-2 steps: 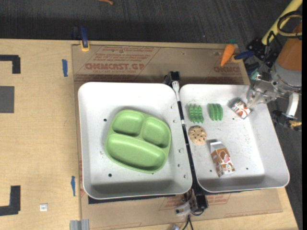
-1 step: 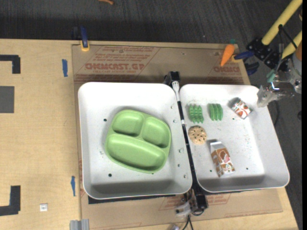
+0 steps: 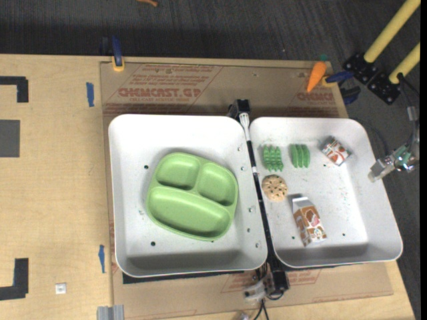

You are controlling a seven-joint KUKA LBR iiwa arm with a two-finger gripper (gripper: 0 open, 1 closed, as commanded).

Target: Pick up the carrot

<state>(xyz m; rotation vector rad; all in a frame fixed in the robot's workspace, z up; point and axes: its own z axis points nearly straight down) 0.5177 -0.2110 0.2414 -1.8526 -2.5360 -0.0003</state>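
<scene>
An orange carrot (image 3: 315,77) with a small green top is seen outside both bins, laid on the brown board beyond the right-hand bin's far edge. It is tilted, with the green end pointed away and slightly rightward

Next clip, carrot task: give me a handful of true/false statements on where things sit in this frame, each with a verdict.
1. The small orange carrot lies inside the right white bin. False: it lies on the brown board behind that bin.
2. The green divided plastic plate sits in the left white bin. True.
3. The round tan cookie is in the left bin. False: it is in the right bin.
4. Two green ridged pieces lie side by side in the right bin. True.
5. The carrot rests on the green plate. False: it is outside both bins.
</scene>
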